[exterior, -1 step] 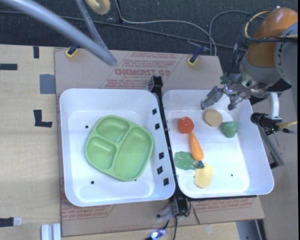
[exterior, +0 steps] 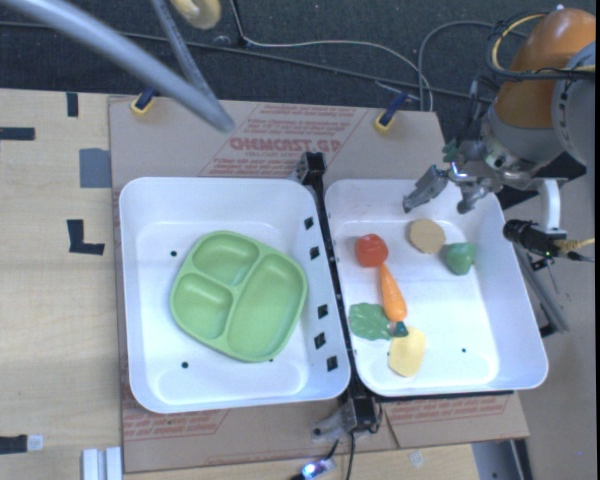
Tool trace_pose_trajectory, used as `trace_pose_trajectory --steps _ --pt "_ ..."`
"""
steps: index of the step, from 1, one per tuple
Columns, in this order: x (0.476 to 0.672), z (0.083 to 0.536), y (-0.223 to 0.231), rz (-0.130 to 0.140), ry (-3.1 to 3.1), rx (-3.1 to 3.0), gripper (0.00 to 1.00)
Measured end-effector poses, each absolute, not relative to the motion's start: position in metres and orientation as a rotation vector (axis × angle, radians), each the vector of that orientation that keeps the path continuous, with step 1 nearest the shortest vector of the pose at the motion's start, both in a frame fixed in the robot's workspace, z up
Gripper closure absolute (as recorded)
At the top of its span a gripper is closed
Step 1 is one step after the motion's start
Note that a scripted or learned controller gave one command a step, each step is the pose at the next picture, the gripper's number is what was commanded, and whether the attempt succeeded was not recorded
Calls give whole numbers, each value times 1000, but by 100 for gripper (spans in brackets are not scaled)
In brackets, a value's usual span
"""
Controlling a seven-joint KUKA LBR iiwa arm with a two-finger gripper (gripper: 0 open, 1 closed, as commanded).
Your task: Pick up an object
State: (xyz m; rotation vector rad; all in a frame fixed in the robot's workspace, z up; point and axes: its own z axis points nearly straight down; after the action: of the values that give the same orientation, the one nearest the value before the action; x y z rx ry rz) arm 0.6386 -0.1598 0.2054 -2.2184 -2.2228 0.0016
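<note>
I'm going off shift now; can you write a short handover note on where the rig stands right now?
Gripper: open, holding nothing, hanging over the back of the right bin.
Right bin: tan piece and green piece nearest the gripper; tomato, carrot, leafy green and yellow piece further forward.
Left bin: green tray.
Done: nothing picked.
Left: go down, probably on the tan piece, close and lift.

Green tray [exterior: 240,295], orange carrot [exterior: 391,292]
</note>
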Motion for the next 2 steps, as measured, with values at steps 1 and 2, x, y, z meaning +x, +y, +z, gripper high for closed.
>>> trace_pose_trajectory --steps 1,2 --pt "646 148 -165 7 -2221 -2217 0" --pt "648 104 -162 7 -2222 -2216 0"
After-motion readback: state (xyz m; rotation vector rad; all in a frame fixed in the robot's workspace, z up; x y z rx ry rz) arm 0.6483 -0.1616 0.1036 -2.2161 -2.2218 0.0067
